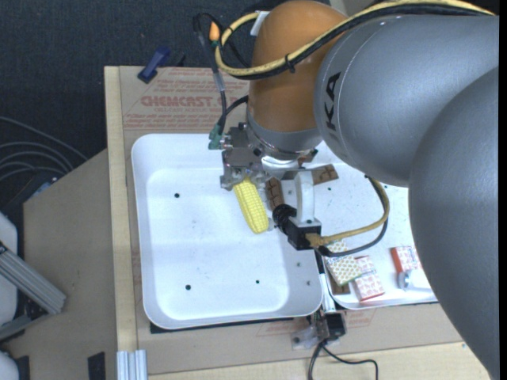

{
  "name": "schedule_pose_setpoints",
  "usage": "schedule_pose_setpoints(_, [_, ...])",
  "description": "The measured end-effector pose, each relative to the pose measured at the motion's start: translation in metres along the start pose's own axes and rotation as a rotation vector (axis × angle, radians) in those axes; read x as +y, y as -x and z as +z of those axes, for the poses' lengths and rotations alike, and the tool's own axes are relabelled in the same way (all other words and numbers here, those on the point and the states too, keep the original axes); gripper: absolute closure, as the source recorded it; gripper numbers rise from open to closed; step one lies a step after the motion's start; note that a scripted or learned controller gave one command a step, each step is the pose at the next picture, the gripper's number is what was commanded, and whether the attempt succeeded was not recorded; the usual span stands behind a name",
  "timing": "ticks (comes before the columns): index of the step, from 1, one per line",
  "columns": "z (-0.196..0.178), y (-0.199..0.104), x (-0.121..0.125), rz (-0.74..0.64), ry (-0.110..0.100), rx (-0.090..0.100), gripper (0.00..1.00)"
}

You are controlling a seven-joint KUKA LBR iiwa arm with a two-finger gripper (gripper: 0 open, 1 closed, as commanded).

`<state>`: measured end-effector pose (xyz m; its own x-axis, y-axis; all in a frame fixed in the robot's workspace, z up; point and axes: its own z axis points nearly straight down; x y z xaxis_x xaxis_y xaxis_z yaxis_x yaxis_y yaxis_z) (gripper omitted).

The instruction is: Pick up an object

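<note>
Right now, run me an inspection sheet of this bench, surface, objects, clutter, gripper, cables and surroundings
Surface: two white bins side by side; left bin, right bin partly under the arm.
Job's things: yellow corn cob in the left bin, near its right wall.
Clutter: small patterned packets in the right bin.
Gripper: gripper above the corn's upper end; finger state unclear.
Cables: yellow cable looping off the wrist.
Surroundings: cardboard sheet under the bins, dark floor.

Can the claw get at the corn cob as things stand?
Probably yes. The claw sits right over the upper end of the corn cob in the left bin, and nothing else lies around the cob. Whether it already grips the cob is hidden.
</note>
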<state>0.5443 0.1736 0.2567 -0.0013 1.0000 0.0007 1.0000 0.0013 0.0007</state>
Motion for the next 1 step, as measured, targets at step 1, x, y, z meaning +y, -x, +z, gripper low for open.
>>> schedule_pose_setpoints(1, [0.0015, -0.0339, 0.0244, 0.0, 0.0, 0.0, 1.0])
